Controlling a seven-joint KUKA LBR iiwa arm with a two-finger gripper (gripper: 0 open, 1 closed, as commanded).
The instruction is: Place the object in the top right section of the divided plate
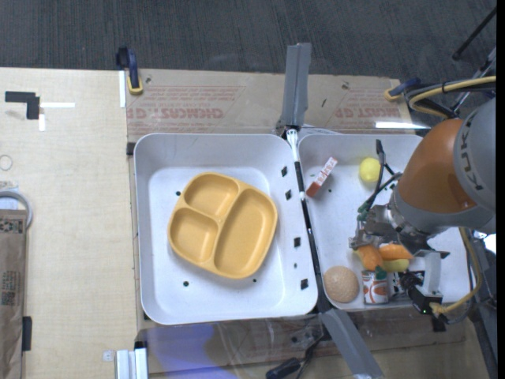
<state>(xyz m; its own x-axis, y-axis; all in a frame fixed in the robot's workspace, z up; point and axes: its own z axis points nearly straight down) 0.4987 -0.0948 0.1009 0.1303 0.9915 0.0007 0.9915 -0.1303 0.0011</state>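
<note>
2 white bins sit side by side. The left bin (150,235) holds 1 yellow divided plate (223,224) with 3 sections, lying tilted. The right bin (339,212) holds about 6 small items, among them a yellow ball (369,170), a tan round piece (342,283), a red-and-white packet (319,178) and an orange object (369,257) just beside the gripper (377,239); its grip cannot be made out.

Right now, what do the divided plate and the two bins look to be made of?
The divided plate looks like moulded plastic, matte yellow-orange: uniform colour, soft rounded ridges, no glare. The left bin and right bin look like thin white plastic or coated sheet with a smooth, slightly glossy finish and rounded corners; which of the two I cannot tell.
</note>
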